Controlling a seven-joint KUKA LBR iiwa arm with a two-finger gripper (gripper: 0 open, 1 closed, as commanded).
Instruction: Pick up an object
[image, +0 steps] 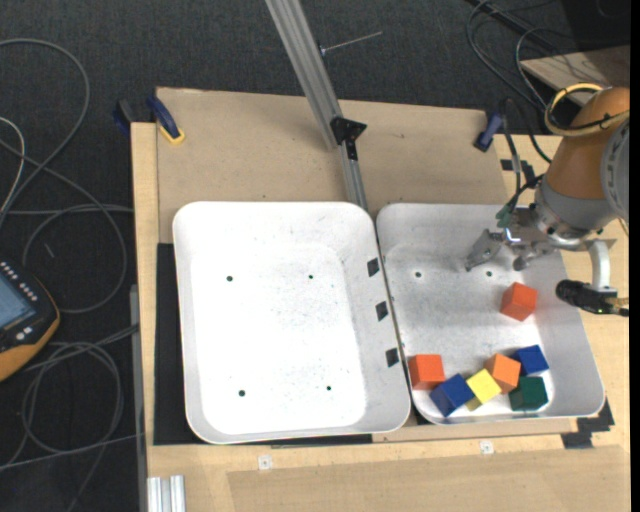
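Camera view: the gripper (497, 250) hung over the upper part of the right bin (440, 235), its fingers spread apart and grasping nothing. An orange block (518, 301) lay alone on the bin floor at about five o'clock from the gripper, near it but apart. Along the bin's lower edge sat a cluster: an orange cube (427, 370), a blue cube (453, 393), a yellow cube (483, 386), a second orange cube (506, 371), a second blue cube (531, 359) and a green cube (529, 394). The left bin (200, 230) lay at nine o'clock from the right bin.
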